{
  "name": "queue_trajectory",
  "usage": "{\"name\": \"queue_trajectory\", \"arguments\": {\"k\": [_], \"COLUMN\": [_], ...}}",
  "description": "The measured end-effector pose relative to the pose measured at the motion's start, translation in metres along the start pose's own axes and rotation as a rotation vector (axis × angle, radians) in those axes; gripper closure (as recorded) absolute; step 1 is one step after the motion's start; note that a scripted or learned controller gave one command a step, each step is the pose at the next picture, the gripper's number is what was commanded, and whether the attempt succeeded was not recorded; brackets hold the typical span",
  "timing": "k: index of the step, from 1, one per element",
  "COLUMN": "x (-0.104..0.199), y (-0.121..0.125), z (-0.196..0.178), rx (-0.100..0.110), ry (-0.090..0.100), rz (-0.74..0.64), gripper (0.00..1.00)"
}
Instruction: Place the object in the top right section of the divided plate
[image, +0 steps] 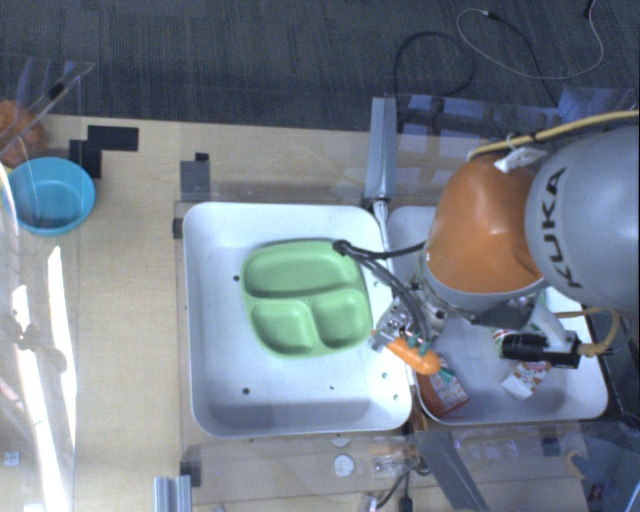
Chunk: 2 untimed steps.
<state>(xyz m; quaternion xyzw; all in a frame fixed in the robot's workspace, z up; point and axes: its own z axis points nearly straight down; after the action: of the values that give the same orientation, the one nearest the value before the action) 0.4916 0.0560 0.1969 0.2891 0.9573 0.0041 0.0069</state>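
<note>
A green divided plate (303, 296) lies in the left white bin (215, 400), with one long section at the back and two smaller ones in front. My gripper (395, 338) hangs over the wall between the two bins, just off the plate's right edge. It is shut on a small orange toy carrot (414, 355) with a green tip. The carrot sticks out from the fingers toward the lower right, above the right bin's left rim. The grey arm with its orange band (480, 235) covers much of the right bin.
In the right bin (590, 405) a red-brown packet (446, 392) lies just below the carrot, and a small white carton (524, 379) lies further right. A black part (530, 347) juts from the arm above the carton. A blue bowl (52, 194) stands on the bench at far left.
</note>
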Motion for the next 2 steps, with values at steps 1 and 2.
{"name": "queue_trajectory", "arguments": {"k": [1,2], "x": [-0.002,0.017], "y": [0.002,0.018], "z": [-0.011,0.012], "rx": [-0.006,0.008], "ry": [-0.006,0.008], "rz": [0.000,-0.085], "gripper": [1.00,1.00]}}
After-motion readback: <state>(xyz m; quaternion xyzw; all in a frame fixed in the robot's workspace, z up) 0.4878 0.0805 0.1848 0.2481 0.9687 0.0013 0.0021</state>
